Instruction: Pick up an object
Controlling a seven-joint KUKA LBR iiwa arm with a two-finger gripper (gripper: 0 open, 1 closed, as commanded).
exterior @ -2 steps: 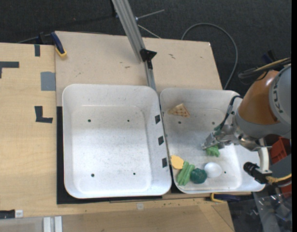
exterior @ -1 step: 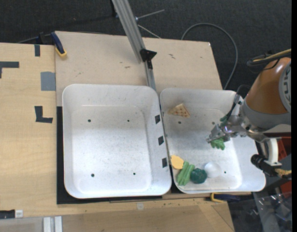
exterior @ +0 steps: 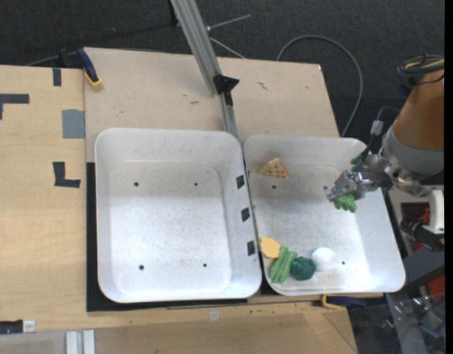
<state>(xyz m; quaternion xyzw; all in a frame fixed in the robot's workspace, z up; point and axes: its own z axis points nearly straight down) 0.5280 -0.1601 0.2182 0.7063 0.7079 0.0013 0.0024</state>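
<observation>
My gripper [exterior: 343, 192] reaches in from the right over the right bin [exterior: 374, 271], near its right wall. A small green object [exterior: 347, 203] sits between its fingertips, and the fingers look shut on it. It seems to hang just above the bin floor. A tan wedge [exterior: 273, 169] lies at the back left of this bin. Along the front edge lie a yellow piece [exterior: 269, 247], a light green stick-shaped toy [exterior: 283, 264], a dark green ball [exterior: 302, 268] and a white ball [exterior: 324, 257].
The left bin [exterior: 108, 198] stands beside the right one, with a raised divider edge between them. A slanted metal pole [exterior: 201, 39] rises behind the bins. A black cable [exterior: 344, 54] loops at the back right.
</observation>
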